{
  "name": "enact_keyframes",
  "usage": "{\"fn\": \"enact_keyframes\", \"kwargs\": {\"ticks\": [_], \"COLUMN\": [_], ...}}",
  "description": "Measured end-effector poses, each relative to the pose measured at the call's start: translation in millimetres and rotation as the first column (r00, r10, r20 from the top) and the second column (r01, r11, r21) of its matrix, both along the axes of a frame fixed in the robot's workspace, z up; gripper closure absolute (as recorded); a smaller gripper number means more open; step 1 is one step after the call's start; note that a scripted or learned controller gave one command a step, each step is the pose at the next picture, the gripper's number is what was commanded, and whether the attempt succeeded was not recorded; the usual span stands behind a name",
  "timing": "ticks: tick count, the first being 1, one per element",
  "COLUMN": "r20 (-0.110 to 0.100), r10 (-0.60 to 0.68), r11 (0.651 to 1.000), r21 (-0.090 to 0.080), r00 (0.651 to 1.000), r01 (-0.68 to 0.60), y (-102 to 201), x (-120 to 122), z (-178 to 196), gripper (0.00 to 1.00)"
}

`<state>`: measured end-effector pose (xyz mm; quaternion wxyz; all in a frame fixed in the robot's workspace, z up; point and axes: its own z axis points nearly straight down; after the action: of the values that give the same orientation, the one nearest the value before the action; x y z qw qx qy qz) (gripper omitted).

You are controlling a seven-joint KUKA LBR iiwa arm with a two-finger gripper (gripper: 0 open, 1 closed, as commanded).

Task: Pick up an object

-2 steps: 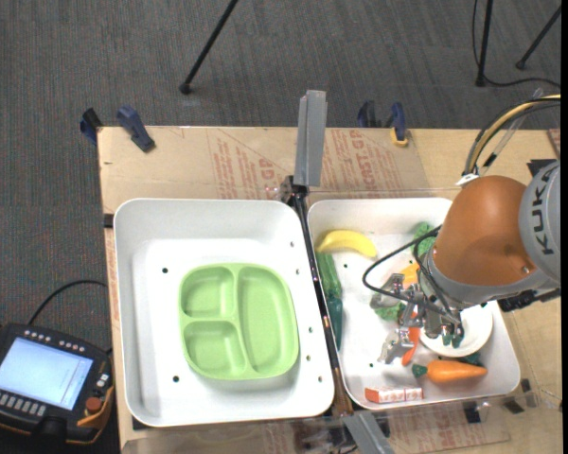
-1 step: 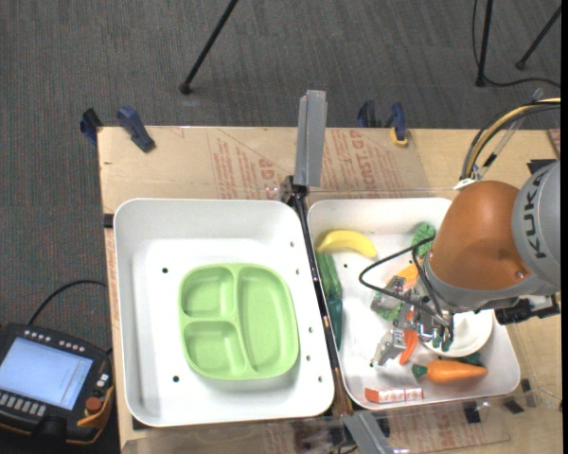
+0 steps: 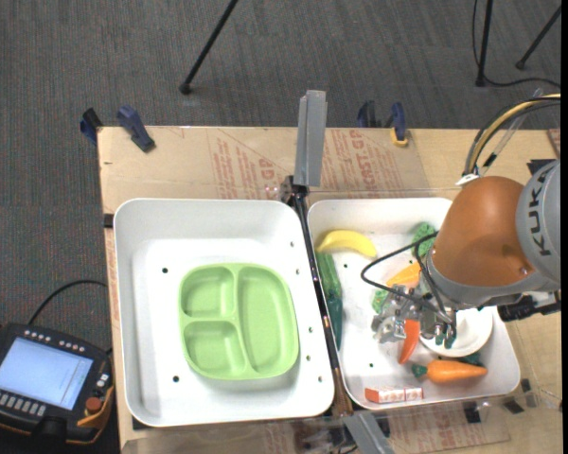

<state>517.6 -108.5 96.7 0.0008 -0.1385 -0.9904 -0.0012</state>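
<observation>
My gripper [image 3: 415, 327] is low in the right bin [image 3: 355, 362], under the arm's orange band. A small orange-red carrot-like piece [image 3: 409, 341] points down right at the gripper's tip, in contact with it or just beneath it. An orange carrot [image 3: 454, 371] lies just in front, near the bin's front right. A white bowl [image 3: 473, 334] sits to the gripper's right, partly under the arm. A yellow banana [image 3: 346, 242] lies at the bin's back left, and a yellow-orange piece [image 3: 404, 275] lies behind the gripper.
A long green vegetable [image 3: 330, 287] runs along the right bin's left wall. A green item [image 3: 424, 232] sits at the back and a small red-and-white packet [image 3: 393, 395] at the front wall. The left bin [image 3: 137, 253] holds a green divided plate [image 3: 238, 322].
</observation>
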Motion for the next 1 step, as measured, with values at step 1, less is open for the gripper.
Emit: {"fn": "enact_keyframes", "kwargs": {"ticks": [1], "r20": [0.014], "r10": [-0.155], "r11": [0.988], "r21": [-0.003], "r00": [0.988], "r01": [0.155], "y": [-30.6], "x": [90.3], "z": [112.7], "gripper": [1.00]}}
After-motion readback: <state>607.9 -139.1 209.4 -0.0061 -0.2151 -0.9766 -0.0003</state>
